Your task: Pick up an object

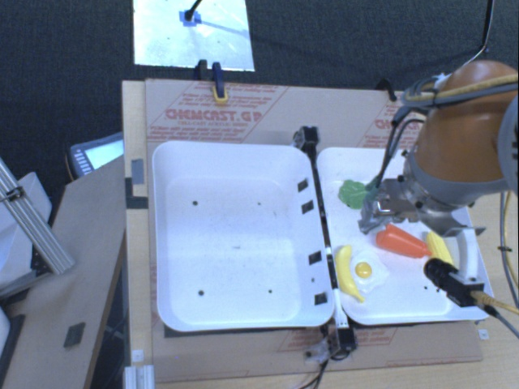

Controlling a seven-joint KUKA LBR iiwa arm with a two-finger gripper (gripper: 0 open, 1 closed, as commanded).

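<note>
The carrot (pixel 403 241) lies in the right bin (pixel 405 310), near its middle, touching nothing. The pincer (pixel 375 217) hangs just beside the carrot's left end, close to the green leaf (pixel 353 193) toward the bin's far edge. I cannot tell if the pincer is open or closed; nothing is seen inside it. One risk is that it comes down between carrot and leaf and catches neither. The banana (pixel 347 272) and the fried egg (pixel 365 271) lie near the bin's left wall.
</note>
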